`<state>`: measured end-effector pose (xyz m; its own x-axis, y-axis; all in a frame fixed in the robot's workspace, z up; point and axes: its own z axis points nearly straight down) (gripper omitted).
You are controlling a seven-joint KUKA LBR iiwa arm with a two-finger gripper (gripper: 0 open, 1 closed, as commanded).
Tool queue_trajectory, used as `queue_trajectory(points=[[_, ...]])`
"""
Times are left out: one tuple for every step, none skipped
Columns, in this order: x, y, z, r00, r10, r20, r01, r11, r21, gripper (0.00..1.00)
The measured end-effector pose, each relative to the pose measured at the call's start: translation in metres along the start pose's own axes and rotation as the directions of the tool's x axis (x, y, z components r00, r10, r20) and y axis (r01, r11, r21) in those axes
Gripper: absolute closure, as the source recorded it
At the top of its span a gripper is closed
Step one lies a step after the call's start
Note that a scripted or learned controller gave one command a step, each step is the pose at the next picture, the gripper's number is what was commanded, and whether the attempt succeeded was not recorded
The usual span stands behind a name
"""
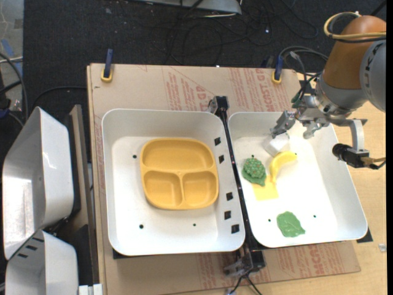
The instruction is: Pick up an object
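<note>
I count two white bins on my bench: the left bin (116,183) and the right bin (344,201). In the left bin there is one yellow plate (180,173), and it has three compartments. In the right bin, right of the frame's centre, I count five loose things: two green pieces, one bumpy (254,170) and one smoother (290,224) lower down; two yellow pieces, one banana (281,162) and one flat yellow square (266,191); and one small white block (277,144). At the top edge of the board sit two clamps (107,66), one toward each corner.
</note>
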<state>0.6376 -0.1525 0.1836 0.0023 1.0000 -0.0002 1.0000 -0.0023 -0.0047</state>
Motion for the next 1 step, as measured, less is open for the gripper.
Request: queue_trajectory(points=[[-0.0099, -0.0018, 0.0561, 1.000, 0.000, 0.000, 0.000, 1.000, 0.000, 0.00]])
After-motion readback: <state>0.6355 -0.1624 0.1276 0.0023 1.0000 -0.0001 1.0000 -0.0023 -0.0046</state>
